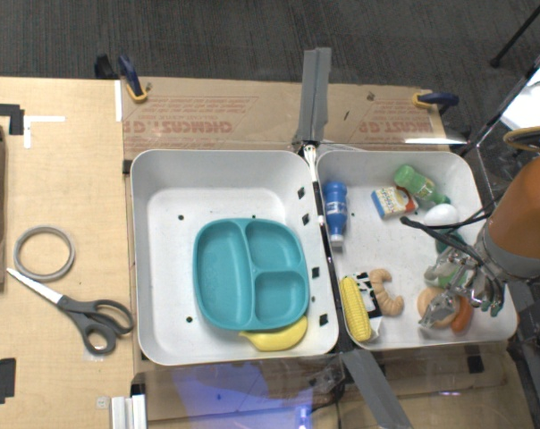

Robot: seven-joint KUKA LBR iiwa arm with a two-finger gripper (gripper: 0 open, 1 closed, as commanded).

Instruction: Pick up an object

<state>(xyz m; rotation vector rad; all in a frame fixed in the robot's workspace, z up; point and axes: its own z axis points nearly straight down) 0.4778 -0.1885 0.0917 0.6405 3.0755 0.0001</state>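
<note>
The task looks to be at the reaching stage, with nothing yet lifted. The gripper (451,304) is low in the near right corner of the right bin (404,342), the grey arm (520,231) coming in from the right edge with its orange band above the wrist. The metal fingers (438,309) hang right over a small cluster of toy food (447,315), orange and reddish pieces lying on the bin floor, and seem to touch or nearly touch them. Whether the jaws are apart or closed on one of these pieces I cannot tell; the fingertips blend into the clutter, and nothing is clearly seen between them. The other candidates lie untouched in the same bin: a corn cob (357,308) along the near left wall, a tan pretzel-like piece (388,293) just beside it, a blue bottle (334,208) by the divider, a small box (389,202), a green bottle (417,184) and a white egg-shaped thing (441,214) at the far side. The left bin (163,186) holds a teal divided plate (250,273) with a banana (279,336) tucked at its near edge. What remains, by my reading, is a firm closing on one piece and the lift clear of the bin.
</note>
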